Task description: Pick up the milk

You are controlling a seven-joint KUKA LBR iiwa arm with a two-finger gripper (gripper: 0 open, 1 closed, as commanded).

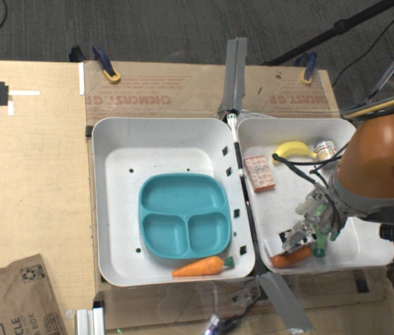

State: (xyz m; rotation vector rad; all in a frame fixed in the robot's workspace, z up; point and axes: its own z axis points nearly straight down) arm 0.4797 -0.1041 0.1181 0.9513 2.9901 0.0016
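A brown cardboard box (15,302) lies nearest, on the bench well to the left of the teal plate (183,215) and in front of it. One carrot (198,266) lies just in front of the plate, against the front wall of the left bin (103,187), with its green end pointing right.

The milk (258,172), a small red-and-white carton, lies flat in the right bin (371,253), just right of the plate and a little behind it, close to the wall where the two bins meet. Nothing lies on it or touches it.

The gripper (302,237) hangs low, farther right of the plate than the milk and nearer the front, well apart from the carton. Cables and wrist parts crowd it, so whether it is open or closed cannot be told. Just below it lies a second orange piece (291,258), seemingly another carrot, with a green bit (320,247) at its right end.

Farther right of the plate and behind it lie one banana (293,150) and one small jar (325,148), side by side, with a black cable crossing in front of the banana.

In all: two bins, one plate, two carrots, one banana, one jar, one milk carton. Two clamps (106,65) grip the bench edge far behind the plate.
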